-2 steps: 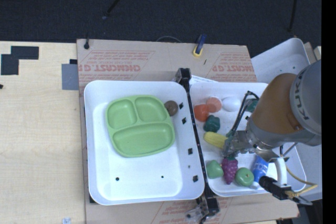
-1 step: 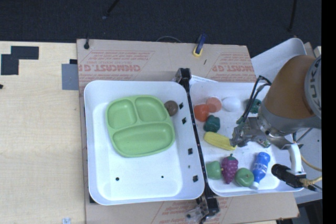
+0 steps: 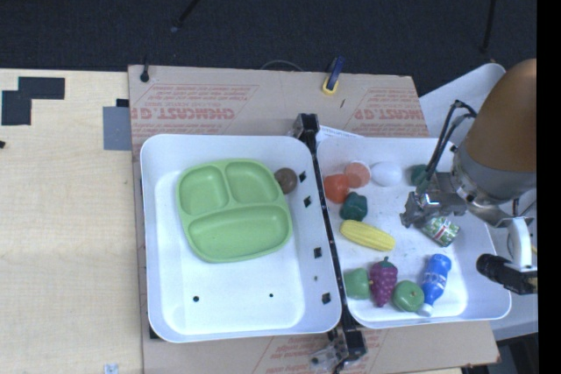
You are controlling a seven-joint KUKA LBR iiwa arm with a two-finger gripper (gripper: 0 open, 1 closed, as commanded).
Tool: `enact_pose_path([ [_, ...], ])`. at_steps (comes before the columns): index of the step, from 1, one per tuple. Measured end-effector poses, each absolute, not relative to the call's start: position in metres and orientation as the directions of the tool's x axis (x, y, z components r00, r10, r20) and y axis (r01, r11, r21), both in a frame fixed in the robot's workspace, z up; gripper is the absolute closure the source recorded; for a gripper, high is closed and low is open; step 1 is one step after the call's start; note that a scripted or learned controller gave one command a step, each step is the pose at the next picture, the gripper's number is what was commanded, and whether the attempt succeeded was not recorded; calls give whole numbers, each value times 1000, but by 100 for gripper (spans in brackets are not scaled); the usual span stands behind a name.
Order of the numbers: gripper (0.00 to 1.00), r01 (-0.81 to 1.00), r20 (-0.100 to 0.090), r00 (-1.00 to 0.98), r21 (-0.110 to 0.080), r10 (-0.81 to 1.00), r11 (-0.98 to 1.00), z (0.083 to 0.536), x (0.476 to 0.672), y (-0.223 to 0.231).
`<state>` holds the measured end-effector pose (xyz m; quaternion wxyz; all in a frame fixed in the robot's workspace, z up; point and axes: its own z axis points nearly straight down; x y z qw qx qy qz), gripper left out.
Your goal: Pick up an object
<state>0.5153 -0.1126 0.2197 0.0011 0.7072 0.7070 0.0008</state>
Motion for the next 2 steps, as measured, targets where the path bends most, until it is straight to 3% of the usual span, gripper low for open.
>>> enact_pose_path([
  [1,100,1000,1,-1,-1,1000,1,227,515,-113],
  [2,100,1000,2,-3,-5,1000,3,216,505,-62],
])
